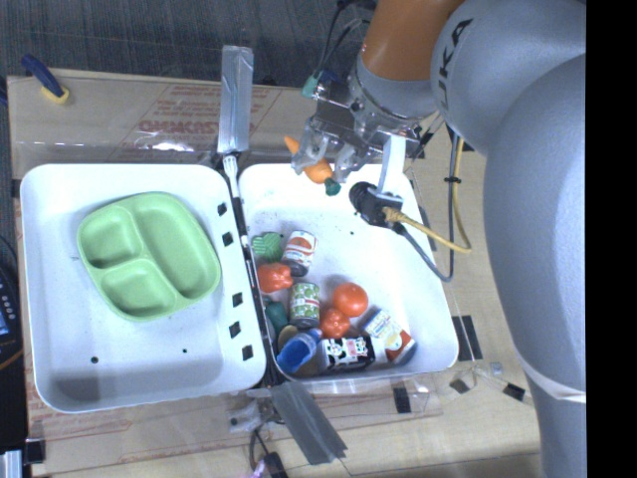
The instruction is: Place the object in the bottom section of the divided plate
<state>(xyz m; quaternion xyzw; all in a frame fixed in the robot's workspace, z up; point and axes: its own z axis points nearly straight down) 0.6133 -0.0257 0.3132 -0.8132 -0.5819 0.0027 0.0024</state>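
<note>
The gripper (320,163) hangs over the right bin's (423,267) far-left corner, its fingers (311,154) clamped on a small orange object (318,173) held clear of the floor. The green divided plate (149,256) lies in the left bin (60,366).

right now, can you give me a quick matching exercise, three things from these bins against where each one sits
Things:
1. green divided plate
2. orange object
3. blue cup

Places:
A. near bottom edge of right bin
B. at the gripper, over the right bin's top edge
C. in left bin

Pairs: 1-C, 2-B, 3-A
</note>
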